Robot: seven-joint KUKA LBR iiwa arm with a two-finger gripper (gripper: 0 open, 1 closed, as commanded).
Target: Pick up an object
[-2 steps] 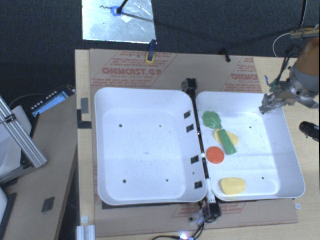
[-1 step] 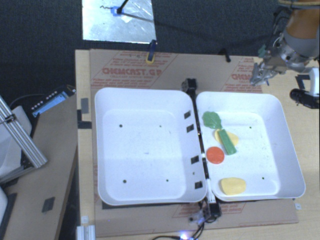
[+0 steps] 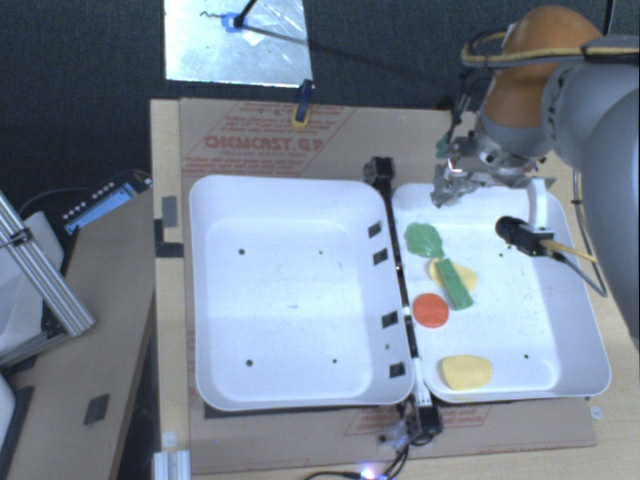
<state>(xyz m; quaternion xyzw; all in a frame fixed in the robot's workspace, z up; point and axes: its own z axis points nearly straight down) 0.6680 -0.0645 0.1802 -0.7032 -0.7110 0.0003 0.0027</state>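
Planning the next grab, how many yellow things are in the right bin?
2: a yellow piece near the front edge, another yellow piece mid-bin, partly under the green block.

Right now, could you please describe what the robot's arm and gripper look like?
The arm is bulky, rounded and grey, with an orange band above the wrist. A thin cable loops around that band. The gripper is a small metallic assembly, silver-grey.
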